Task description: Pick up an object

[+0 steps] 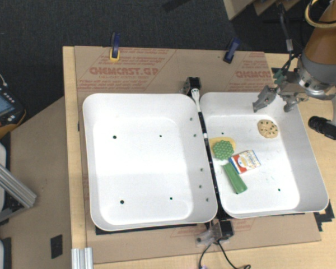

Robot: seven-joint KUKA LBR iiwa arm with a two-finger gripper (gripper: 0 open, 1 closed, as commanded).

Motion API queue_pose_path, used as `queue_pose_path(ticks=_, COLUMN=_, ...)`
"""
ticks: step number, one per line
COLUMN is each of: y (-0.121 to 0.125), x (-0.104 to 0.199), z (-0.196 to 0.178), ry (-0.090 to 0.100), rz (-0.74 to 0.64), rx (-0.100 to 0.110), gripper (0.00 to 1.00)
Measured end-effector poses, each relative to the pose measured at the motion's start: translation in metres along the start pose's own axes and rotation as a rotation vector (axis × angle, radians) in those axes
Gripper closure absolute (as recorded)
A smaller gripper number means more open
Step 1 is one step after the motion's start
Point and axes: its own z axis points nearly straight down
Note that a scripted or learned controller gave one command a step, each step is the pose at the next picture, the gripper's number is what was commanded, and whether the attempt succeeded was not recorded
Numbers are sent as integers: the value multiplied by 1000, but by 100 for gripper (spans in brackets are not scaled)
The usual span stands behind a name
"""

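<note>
Nearest the lens: left bin (101, 150), bare white floor with a few dark dots. All candidates sit in the right bin (302, 167). Landmark = cookie (267, 128), lying flat and alone in the upper part of that bin. Below-left of cookie: a green disc (223, 148) resting on a yellow piece (228, 141) near the divider; further below, a small red-and-white packet (246, 160) touching a green bar (234, 177) that lies at a slant. Gripper (276, 97) hangs above and just up-right of cookie, over the bin's far edge; fingers (262, 101) read as spread apart, nothing between them. Judgement: approach stage, no grasp yet. Cookie looks the best target — closest, isolated, no neighbour to snag. To do it well: centre the fingers over it, straddle its width, descend fully to the bin floor since it is thin, close squarely. Risk: flat disc slipping out or being pushed aside.
</note>
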Motion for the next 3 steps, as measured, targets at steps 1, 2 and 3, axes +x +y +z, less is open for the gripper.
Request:
queue_pose_path(ticks=1, y=1, x=0, z=-11, ry=-1, rz=-1, rx=-4, gripper=100)
queue_pose_path(ticks=2, y=-74, x=-18, z=52, ry=3, rz=5, rx=12, gripper=100)
queue_pose_path(ticks=3, y=-149, x=6, z=116, ry=3, rz=3, rx=5, gripper=100)
